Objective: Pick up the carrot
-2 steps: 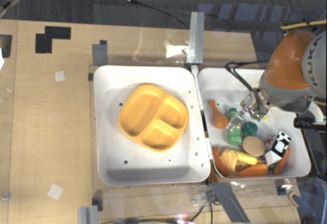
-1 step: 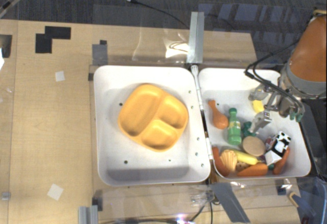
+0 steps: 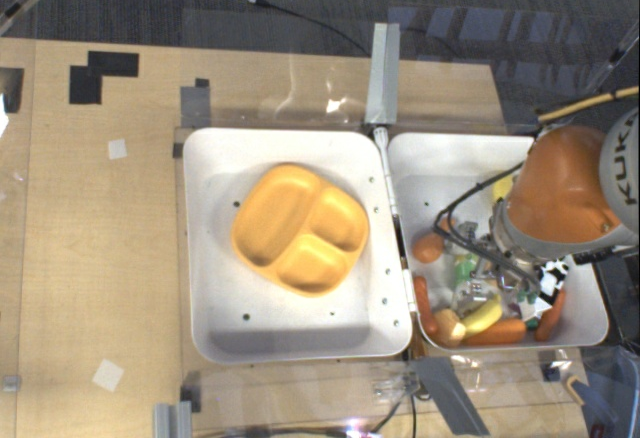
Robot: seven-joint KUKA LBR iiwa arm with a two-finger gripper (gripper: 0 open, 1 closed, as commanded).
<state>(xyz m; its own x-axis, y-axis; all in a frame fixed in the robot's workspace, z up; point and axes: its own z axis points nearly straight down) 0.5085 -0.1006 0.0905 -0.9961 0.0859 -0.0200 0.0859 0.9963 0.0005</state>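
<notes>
The long orange plastic carrot along the right white bin's front edge looks light, stiff and slippery, best pinched mid-length; whether the gripper is spread I cannot tell.

Even overhead light, soft focus, some glare on clear panels around the left bin.

Left bin reads bright white, near blown out on its flat floor; a soft grey shadow lies along its inner walls at top left and near the bottom edge. The yellow tray in it shows a mild sheen, with shading in its compartments. Above the left bin, white streaky reflections sit on a transparent sheet near the metal divider post. Far left of the bin, the wood bench is evenly lit. Right of it, the arm casts shade into the right bin, where small items look smeared. Whole frame is slightly blurry and low-res.
</notes>
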